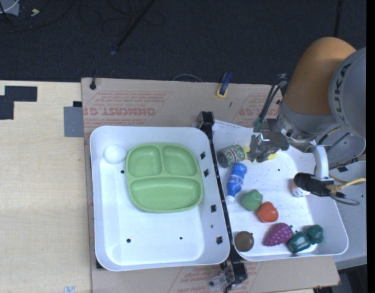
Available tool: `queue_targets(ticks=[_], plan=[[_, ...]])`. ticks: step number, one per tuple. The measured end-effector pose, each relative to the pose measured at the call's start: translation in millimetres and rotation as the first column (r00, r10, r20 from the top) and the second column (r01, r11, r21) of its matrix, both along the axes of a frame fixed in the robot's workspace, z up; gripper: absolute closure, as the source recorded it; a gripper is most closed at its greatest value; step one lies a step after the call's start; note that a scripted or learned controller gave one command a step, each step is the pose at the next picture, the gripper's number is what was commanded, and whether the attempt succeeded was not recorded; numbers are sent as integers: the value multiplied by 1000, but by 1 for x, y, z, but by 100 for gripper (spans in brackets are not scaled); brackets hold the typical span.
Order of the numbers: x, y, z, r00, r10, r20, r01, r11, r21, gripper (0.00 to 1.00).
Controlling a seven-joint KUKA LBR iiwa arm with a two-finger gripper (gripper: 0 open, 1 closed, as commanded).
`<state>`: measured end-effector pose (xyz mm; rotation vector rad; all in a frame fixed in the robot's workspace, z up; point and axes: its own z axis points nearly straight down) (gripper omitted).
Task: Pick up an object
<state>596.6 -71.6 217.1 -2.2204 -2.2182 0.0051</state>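
Note:
My gripper [259, 150] hangs over the far left part of the right bin [334, 221], just right of a small olive-labelled can [230, 155] lying on its side. A bit of something yellow [271, 156] shows beside the gripper. Below the can lies a blue bottle [236, 179]. Further toward the front are a green pepper [251, 199], a red tomato [267, 212], a purple bunch of grapes [277, 234], a brown round thing [243, 241] and a teal-green thing [305, 238].
The left bin [108, 237] holds a green divided plate [163, 177] and a white ball [114, 154] in its far left corner. A black divider [217, 188] runs between the bins. The arm's grey and orange body [319, 96] looms over the right bin's far side.

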Motion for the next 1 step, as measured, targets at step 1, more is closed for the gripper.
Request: queue_targets(ticks=[1], plan=[[2,9,1,1000,1,2,-1,1000,0,100]])
